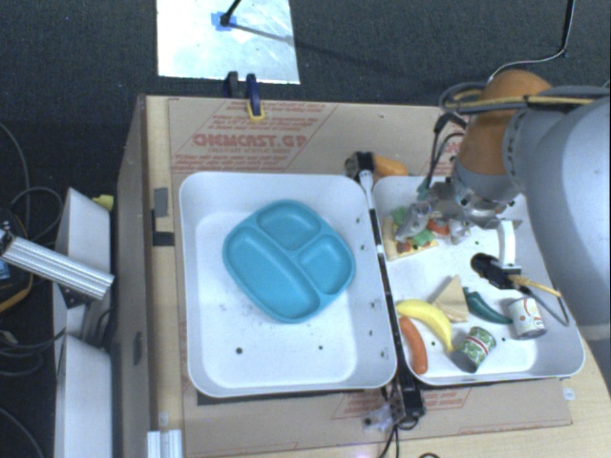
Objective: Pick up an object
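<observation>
Hovering end effector (423, 219) directly over colourful toy (417, 241); banana (430, 319) well below

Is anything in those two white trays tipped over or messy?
Yes, a little. In the right bin, a small green can and a white can lie on their sides among jumbled toys. The blue divided plate sits flat in the left bin.

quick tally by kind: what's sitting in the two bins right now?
Blue divided plate: 1
Banana: 1
Orange sausage: 1
Green can: 1
White can: 1
Colourful pile under the gripper: too jumbled to count
Total clearly told apart: 5
</observation>
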`<state>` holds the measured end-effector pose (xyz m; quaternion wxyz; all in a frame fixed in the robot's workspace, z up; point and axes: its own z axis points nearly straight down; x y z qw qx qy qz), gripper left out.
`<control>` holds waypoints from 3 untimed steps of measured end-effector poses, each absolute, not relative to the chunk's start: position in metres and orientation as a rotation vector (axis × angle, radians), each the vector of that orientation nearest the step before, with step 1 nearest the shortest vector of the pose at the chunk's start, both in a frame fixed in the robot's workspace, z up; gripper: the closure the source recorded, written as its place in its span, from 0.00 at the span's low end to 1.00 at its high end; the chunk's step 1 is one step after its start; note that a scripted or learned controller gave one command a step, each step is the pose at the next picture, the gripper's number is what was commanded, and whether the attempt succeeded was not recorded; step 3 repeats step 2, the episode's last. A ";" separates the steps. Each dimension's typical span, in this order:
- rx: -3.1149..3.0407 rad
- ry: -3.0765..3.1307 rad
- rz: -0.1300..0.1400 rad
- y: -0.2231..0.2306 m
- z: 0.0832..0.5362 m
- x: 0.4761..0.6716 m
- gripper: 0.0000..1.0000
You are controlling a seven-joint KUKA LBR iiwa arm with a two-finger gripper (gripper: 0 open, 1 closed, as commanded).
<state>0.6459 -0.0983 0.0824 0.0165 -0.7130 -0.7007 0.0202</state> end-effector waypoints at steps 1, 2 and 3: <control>-2.215 -2.180 0.063 -0.098 0.082 0.646 0.00; -2.217 -2.204 0.029 -0.094 0.095 0.652 1.00; -2.217 -2.204 0.029 -0.094 0.095 0.652 1.00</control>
